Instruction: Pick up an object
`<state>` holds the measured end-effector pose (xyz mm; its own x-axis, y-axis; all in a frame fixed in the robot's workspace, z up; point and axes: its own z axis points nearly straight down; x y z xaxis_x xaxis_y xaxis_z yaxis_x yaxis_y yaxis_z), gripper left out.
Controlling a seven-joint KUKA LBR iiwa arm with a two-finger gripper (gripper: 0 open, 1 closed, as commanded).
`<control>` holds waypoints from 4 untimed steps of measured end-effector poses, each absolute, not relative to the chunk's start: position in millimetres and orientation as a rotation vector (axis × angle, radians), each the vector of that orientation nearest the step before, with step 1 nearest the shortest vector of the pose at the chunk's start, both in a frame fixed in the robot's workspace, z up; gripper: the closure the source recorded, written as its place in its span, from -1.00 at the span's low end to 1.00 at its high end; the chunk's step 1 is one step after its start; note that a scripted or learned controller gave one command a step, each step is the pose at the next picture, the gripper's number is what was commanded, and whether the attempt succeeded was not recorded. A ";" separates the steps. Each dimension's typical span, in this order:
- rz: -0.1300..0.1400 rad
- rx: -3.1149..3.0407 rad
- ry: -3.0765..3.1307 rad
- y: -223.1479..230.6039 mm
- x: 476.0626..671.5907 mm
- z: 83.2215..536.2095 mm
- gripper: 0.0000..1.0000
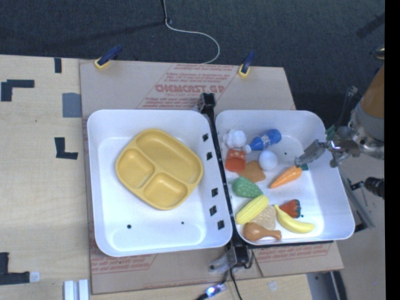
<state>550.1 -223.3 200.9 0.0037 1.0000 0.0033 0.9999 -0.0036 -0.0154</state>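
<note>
The right bin [331, 186] holds several toy foods: a carrot [286, 177], a blue bottle [265, 139], a white egg [267, 160], a green vegetable [247, 187], a corn cob [252, 208], a red pepper [290, 207], a banana [295, 224] and a drumstick [261, 232]. My gripper [324, 154] hangs over the bin's right rim, just right of and above the carrot. It is open, with nothing between its fingers [309, 153].
A yellow divided plate [159, 167] lies in the left bin [106, 224]. A black divider [215, 167] runs between the two bins. Both bins sit on a cardboard sheet [187, 86] held by clamps at the back.
</note>
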 end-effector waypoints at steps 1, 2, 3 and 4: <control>0.002 -2.220 -2.222 -222.6 553.1 209.5 -1.00; 0.005 -2.217 -2.220 -211.8 549.4 154.7 -1.00; 0.005 -2.217 -2.222 -213.5 558.1 97.5 -1.00; 0.004 -2.219 -2.224 -212.7 558.3 84.1 -1.00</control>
<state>558.3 -212.7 84.1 -0.0023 1.0000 -0.0016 1.0000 0.0023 -0.0016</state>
